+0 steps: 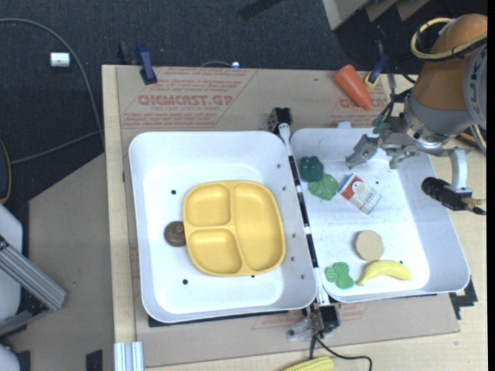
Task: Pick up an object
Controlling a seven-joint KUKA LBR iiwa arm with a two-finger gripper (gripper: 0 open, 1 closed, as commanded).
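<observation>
Camera view: two white bins side by side on a cardboard-covered bench. Left bin (147, 207): yellow divided plate (233, 227) in the middle, small brown round piece (174, 233) tucked against its left edge. Right bin (433, 238): dark green toy (311, 168) and lighter green leafy toy (325, 187) near the divider, small red-and-white carton (360, 193) just right of them, tan round cookie (369, 245) lower down, yellow banana (385, 270) and small green broccoli piece (338, 274) along the near edge. Gripper (380, 151) over the far part of the right bin, fingers spread wide, nothing between them, above and apart from the carton. Orange carrot toy (353, 87) outside the bins on the cardboard, near the far right corner
</observation>
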